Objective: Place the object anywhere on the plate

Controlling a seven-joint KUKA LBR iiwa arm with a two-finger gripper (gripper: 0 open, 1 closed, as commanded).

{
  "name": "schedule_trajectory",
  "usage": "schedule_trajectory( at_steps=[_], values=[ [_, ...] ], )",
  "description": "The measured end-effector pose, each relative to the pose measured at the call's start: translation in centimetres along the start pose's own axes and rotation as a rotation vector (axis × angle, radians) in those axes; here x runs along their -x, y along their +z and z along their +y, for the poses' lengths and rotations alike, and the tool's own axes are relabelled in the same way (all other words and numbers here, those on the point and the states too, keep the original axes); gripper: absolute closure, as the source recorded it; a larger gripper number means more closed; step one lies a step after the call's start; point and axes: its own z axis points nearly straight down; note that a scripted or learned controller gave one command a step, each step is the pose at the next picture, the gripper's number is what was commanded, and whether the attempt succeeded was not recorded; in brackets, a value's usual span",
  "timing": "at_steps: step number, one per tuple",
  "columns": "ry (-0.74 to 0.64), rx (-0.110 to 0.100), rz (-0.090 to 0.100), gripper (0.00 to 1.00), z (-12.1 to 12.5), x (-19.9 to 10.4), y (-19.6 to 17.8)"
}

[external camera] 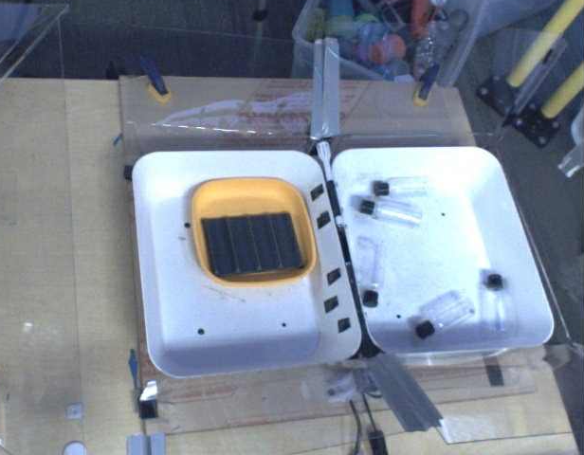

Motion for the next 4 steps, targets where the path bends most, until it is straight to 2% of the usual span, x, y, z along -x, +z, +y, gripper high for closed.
schedule_trajectory(
  at_steps=[1, 2, 3, 4],
  values=[
    [0.000, 0.000, 0.000, 0.00, 0.0, 0.0, 0.0],
    [0.000, 0.005, -0.007, 1.00, 0.1, 0.1, -1.2],
    [0.000, 0.005, -0.007, 0.00, 0.1, 0.1, -1.1],
    [-0.209, -0.003, 0.005, 0.00, 0.1, 0.2, -5.1]
  ],
)
